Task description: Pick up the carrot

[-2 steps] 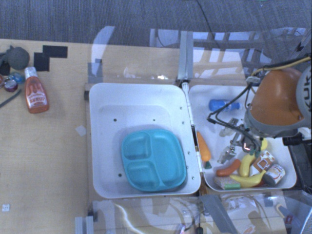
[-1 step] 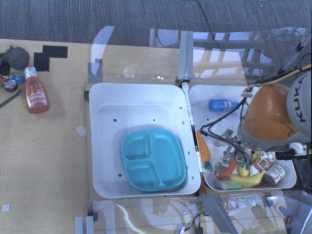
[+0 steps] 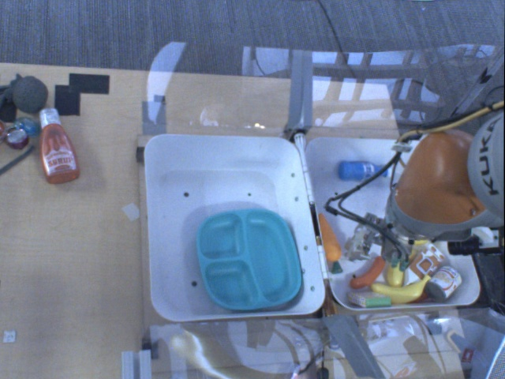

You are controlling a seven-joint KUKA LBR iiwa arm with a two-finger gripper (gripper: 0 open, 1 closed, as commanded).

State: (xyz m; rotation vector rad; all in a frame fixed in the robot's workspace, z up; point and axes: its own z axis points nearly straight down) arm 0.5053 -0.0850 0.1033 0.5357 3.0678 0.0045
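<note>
We log the gripper (image 3: 377, 247) low in the right bin (image 3: 331, 160); we cannot tell its state. One carrot (image 3: 329, 238) lies along that bin's left wall, just left of the gripper. One banana (image 3: 402, 292), one red pepper (image 3: 368, 274) and cartons crowd its front edge; one blue bottle (image 3: 357, 169) sits behind. One teal plate (image 3: 248, 257) occupies the left bin (image 3: 170, 212).

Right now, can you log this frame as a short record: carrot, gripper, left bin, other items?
carrot: in right bin, against its left wall, lying free
gripper: low over right bin, right of carrot, above toy food
left bin: holds teal plate
other: banana, blue can in right bin; ketchup bottle on bench
</note>
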